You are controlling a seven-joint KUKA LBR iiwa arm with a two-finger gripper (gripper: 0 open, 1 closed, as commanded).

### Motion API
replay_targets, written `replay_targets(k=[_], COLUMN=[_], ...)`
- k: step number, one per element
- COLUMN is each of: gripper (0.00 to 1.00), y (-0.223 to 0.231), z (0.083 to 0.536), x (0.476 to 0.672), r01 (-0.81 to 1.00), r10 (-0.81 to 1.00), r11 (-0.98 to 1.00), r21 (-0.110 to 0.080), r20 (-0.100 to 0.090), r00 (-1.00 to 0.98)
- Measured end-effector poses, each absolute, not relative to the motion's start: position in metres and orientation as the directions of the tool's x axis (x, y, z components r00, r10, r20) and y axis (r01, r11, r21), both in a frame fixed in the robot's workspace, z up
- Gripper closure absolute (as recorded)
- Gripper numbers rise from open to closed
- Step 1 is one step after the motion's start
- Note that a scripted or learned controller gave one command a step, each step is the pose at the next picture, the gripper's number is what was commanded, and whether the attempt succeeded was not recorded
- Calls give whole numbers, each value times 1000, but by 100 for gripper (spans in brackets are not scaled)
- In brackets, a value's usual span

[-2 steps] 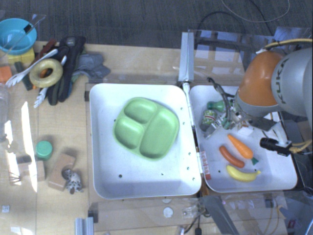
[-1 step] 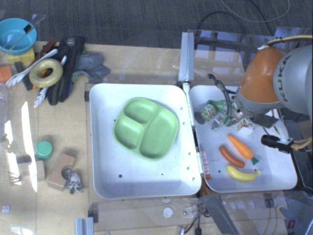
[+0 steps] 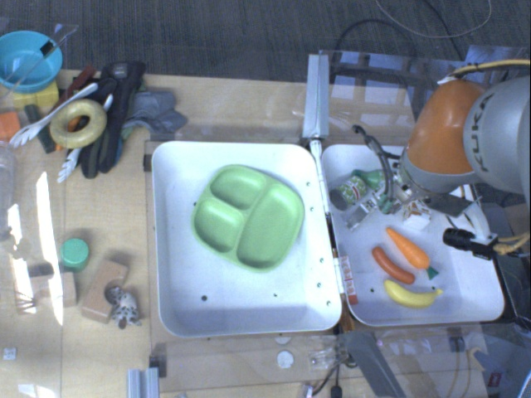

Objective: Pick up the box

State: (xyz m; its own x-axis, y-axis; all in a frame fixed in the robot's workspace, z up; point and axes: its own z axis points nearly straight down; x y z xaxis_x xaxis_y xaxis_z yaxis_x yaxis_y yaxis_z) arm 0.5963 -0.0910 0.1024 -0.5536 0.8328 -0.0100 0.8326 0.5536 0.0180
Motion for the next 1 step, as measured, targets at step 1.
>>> replay_targets(k=[1], gripper=[0], y=[-102], z=[87], x=[632], r01=[809], r10=[809], r11=[588], r21=[-32], r20=[31], r00=[-587])
